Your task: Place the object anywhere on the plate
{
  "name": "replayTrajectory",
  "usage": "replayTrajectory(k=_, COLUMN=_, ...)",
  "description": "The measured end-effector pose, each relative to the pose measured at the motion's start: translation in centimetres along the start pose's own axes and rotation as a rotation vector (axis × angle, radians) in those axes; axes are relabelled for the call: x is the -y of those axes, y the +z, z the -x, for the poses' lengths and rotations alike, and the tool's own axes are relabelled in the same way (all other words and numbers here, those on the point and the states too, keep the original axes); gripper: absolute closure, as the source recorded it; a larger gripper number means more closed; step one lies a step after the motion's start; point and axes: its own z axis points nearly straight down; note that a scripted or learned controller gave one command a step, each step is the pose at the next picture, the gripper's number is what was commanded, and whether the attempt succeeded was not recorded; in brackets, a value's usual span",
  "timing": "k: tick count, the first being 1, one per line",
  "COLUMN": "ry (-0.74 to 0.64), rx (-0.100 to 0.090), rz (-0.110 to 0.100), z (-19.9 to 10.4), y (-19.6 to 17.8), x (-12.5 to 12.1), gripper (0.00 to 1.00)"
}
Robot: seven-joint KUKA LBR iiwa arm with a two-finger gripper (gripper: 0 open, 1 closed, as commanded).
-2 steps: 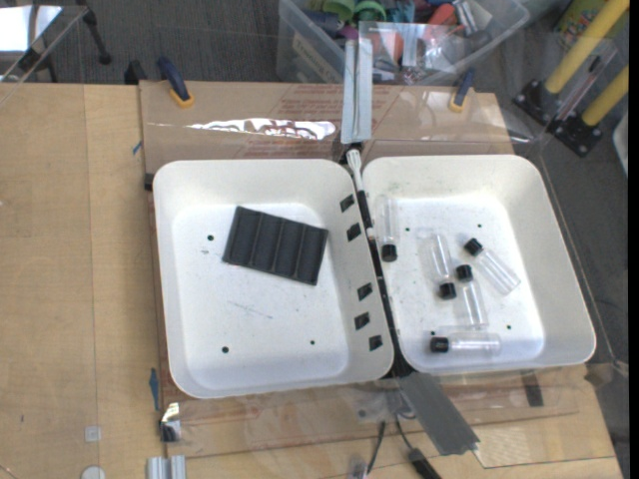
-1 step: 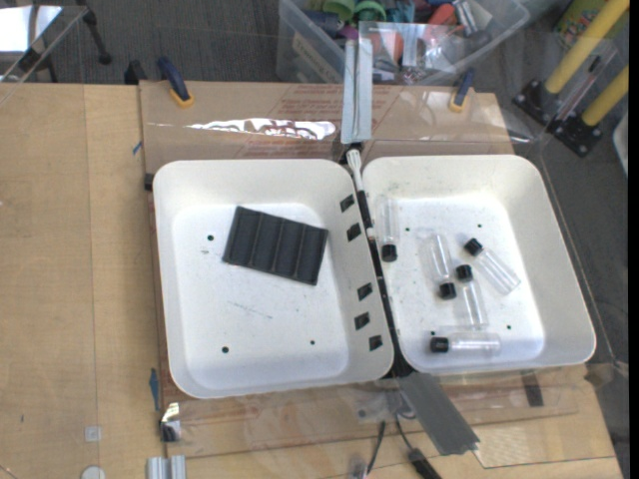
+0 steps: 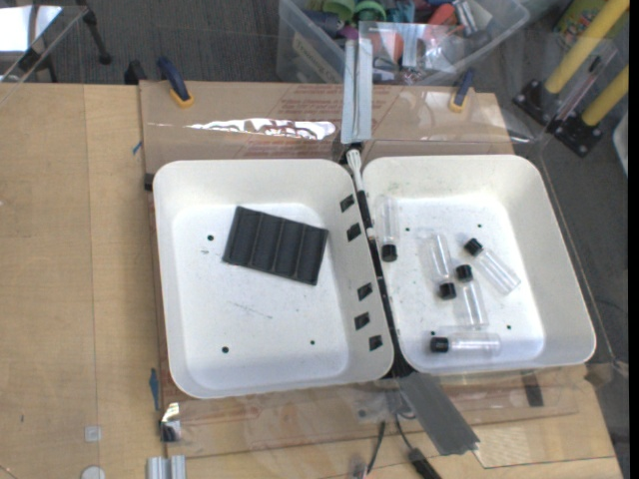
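Whether the gripper is apart or together cannot be told from this view. On the bench, the left bin (image 3: 170, 297) bears a black ribbed plate (image 3: 276, 244), a flat rectangle lying slightly askew in the bin's upper half, its long side sloping down toward the right. Nothing rests on it. The right bin (image 3: 559, 267) holds five clear vials with black caps, all lying on their sides (none upright). One vial (image 3: 387, 226) lies just beside the divider, cap toward the near side. Three more cluster near the bin's middle: a slim one (image 3: 438, 254), a tilted one (image 3: 496, 268) toward the right, and a third (image 3: 471, 304) below them, their caps close together. The fifth vial (image 3: 473, 345) lies crosswise near the front wall, cap pointing left. All the vials are well apart from the plate, with the ridge between the bins separating them. Behind the bins stands a clear tub (image 3: 300, 13) of coloured toys.
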Motion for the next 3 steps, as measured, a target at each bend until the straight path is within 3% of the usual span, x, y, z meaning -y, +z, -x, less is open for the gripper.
replayTrajectory(k=1, ry=0.0, rx=0.0, rz=0.0, z=0.0, y=0.0, x=0.0, gripper=0.0)
replayTrajectory(k=2, ry=-0.001, rx=0.007, rz=0.005, z=0.1, y=-1.2, x=-0.1, gripper=1.0)
replayTrajectory(k=3, ry=-0.002, rx=0.015, rz=0.01, z=0.3, y=-2.3, x=-0.2, gripper=1.0)
